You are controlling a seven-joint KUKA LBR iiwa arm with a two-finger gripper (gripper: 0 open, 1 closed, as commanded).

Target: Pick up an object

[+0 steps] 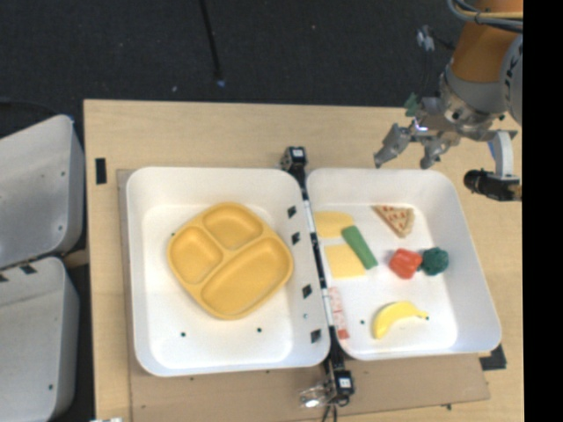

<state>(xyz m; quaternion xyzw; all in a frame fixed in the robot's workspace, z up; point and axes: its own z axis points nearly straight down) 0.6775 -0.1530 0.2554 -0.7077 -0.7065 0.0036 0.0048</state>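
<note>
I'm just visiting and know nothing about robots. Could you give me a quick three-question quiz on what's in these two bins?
1. True or false: the yellow divided plate lies in the left bin.
2. Which toy lies nearest the bench's front edge: A) pizza slice, B) banana, C) broccoli?
3. Fill in: the red piece touches the ____.

Key: 1 true; 2 B; 3 broccoli. The gripper hovers above the right bin's far rim, holding nothing.
</note>
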